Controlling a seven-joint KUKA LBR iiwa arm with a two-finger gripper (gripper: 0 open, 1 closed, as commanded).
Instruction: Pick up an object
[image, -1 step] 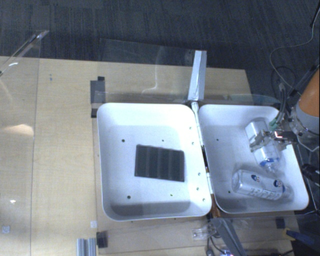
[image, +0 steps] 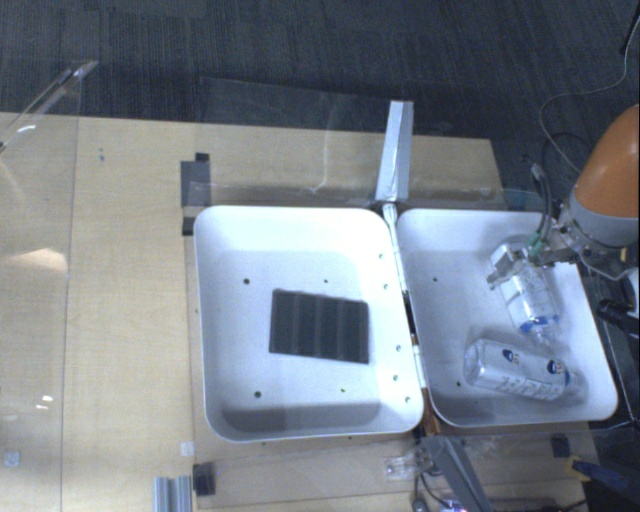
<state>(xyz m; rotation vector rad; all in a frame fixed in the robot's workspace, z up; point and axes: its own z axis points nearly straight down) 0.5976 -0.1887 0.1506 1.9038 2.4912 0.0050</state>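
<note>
Bottles in the right bin, end effector above them

Arm, grey with its orange band, reaches in over the right bin from that bin's far right corner. Its end effector hangs over the upper part of the right bin, directly at the top end of a clear plastic bottle. Whether it is spread or pressed together cannot be told; the bottle's clear plastic blurs into the metal there, and no grip on it can be confirmed.

That clear bottle lies tilted in the right bin, with a small blue mark near its lower end. Nearer the bin's front edge lies a second bottle, silvery with a printed label, on its side and just apart from the first.

Left of the right bin, touching it along a shared rim, sits the left bin, holding a dark ribbed rectangular pad flat at its middle. Both bins rest on the wooden table.
</note>
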